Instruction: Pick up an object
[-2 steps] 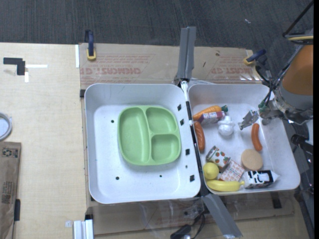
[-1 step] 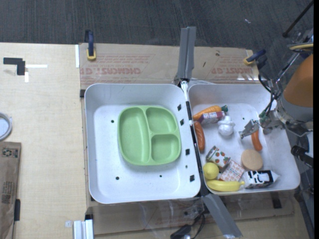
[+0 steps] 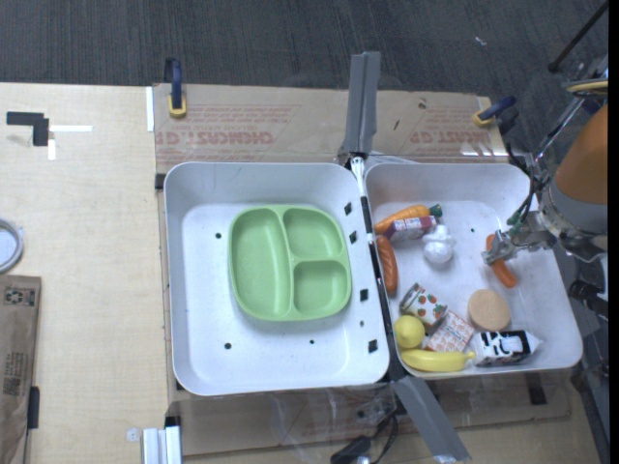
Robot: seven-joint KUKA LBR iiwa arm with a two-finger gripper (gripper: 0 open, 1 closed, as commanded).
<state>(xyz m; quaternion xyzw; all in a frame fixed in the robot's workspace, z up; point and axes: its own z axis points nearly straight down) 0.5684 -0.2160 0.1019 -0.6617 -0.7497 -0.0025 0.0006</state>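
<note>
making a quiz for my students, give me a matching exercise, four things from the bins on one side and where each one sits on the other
Things:
1. green divided plate
2. banana
3. gripper
4. white ball

Places:
A. front edge of the right bin
B. middle of the left bin
C. over the right bin's far-right side, by an orange carrot
D. centre of the right bin, towards the back

Pairs: 1-B, 2-A, 3-C, 4-D

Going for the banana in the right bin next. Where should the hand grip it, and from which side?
Grip the banana across its thick middle, coming straight down from above. It lies flat along the right bin's near wall, long axis running left-right, so fingers should probably close front-to-back. The lemon touches its left end and a black-and-white carton crowds the right tip, so the middle looks freest, though the wall is close.
</note>
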